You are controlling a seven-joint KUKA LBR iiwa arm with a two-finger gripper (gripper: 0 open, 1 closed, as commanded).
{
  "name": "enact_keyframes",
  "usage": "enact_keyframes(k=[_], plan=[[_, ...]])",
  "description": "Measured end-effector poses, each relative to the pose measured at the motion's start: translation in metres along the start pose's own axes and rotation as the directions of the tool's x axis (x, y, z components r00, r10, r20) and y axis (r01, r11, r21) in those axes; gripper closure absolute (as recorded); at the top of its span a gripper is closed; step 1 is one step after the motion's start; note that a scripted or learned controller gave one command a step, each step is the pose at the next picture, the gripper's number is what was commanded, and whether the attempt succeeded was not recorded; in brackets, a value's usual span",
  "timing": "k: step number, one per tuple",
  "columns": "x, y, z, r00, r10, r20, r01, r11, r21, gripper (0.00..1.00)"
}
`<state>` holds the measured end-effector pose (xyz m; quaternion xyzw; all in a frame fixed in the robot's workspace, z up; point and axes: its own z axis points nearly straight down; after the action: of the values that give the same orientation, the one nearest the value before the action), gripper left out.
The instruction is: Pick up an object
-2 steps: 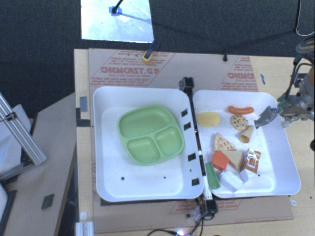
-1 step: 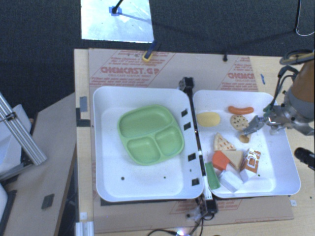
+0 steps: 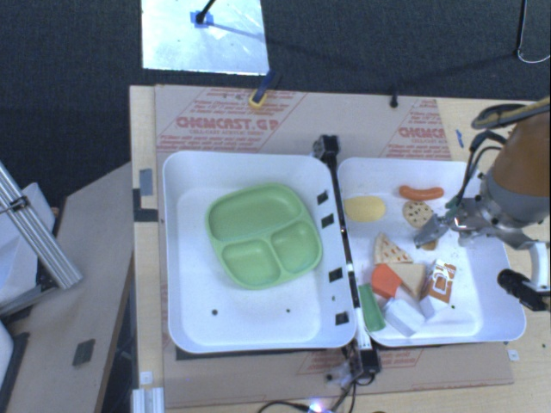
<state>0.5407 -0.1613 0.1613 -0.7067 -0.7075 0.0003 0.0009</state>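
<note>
Fingers [image 3: 437,229] blurred (state unclear), arm [image 3: 525,175] cropped

Our grey and orange arm

We are looking at an arm [image 3: 522,166] whose wide band is showing orange-brown above a grey wrist section. Thin dark cables are looping along its far-left side, with a yellowish strip running by its upper edge. Its gripper [image 3: 433,232] is showing as grey metal, and a black rounded part is sitting at its near-right side.
</note>
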Motion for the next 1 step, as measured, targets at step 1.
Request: enact_keyframes(k=[1], plan=[[-0.0058, -0.0038, 0.0601, 1.0, 0.001, 0.0, -0.001, 1.0, 0.001, 0.0]])
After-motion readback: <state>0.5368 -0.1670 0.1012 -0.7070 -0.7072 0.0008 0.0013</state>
